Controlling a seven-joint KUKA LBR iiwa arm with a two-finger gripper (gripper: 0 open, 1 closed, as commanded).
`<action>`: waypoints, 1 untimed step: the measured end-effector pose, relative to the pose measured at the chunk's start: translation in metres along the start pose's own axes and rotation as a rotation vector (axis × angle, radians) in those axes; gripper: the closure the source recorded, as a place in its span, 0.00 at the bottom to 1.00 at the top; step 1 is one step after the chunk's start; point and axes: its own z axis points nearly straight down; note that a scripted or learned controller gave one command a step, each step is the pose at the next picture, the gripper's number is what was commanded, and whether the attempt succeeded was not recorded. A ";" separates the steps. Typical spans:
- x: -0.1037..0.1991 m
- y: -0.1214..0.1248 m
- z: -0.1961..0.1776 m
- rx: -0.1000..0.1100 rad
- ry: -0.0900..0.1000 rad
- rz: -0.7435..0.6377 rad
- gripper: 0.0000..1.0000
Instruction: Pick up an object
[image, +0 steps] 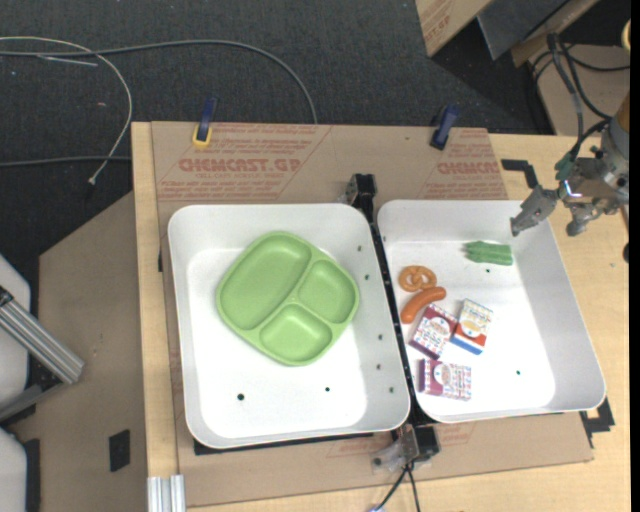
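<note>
Gripper hangs over the right bin's rim at 1 o'clock, fingers spread wide with nothing between them, likely poised to descend. Nearest candidate is the green pickle, small and flat, just inside at 12 o'clock. Pretzel, sausage and three packets cluster near centre; green plate occupies the left bin.
</note>
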 end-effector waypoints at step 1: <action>0.000 0.000 0.000 -0.001 0.000 0.000 0.00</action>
